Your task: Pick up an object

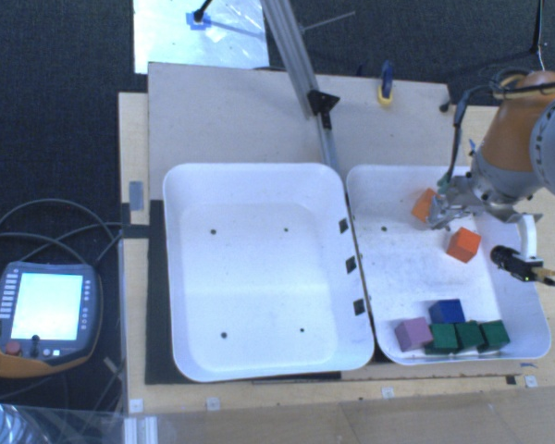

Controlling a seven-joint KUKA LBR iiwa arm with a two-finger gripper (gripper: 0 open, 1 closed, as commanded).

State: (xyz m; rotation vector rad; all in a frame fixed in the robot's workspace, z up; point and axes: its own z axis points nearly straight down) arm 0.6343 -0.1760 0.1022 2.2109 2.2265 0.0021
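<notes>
Bench [259,109]: pale board on dark carpet. Left bin [180,340], white and shallow, touches the right bin [370,188] along a seam bearing three black clips [351,265]. Teach pendant [42,317], screen lit, lies on the floor left of the bench, cables looping around it. A grey pole [291,44] slants in from the far side. A yellow-and-blue clamp [386,83] sits at the bench's far edge.

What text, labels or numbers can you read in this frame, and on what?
No text in this view can be read.
Control pendant: its screen is washed out white, and the button markings are too small to read.
Small grey tag on the bench's left edge: too small to tell if it carries print.
Blocks in the right bin: plain faces, no markings seen.
Gripper and arm: no label legible.
</notes>
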